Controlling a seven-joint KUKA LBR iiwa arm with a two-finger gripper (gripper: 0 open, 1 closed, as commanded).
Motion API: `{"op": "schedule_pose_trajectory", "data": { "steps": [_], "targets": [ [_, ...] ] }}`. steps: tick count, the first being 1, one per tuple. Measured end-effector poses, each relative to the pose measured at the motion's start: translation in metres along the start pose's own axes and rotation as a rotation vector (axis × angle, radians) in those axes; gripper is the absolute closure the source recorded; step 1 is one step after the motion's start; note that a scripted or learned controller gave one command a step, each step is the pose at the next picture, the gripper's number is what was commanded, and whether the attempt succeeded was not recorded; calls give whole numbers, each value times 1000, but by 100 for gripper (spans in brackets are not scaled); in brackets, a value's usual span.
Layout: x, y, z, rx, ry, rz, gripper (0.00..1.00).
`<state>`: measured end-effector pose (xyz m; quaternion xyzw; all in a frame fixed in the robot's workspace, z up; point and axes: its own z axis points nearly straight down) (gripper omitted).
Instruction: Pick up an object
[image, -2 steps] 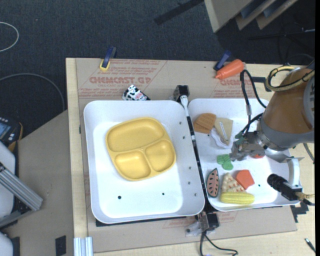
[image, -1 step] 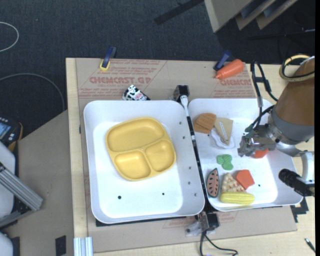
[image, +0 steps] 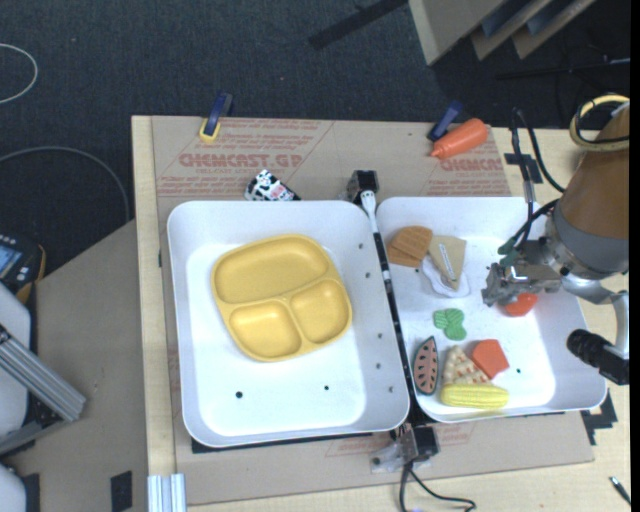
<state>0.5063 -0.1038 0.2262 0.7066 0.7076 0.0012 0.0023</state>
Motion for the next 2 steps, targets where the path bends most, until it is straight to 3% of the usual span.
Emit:
{"op": "schedule_pose_trajectory", "data": {
  "steps": [1, 2],
  "targets": [
    [40, 34, -10, 0, 1, -4, 100],
    [74, 67, 6, 1, 1, -3, 100]
  ]
}}
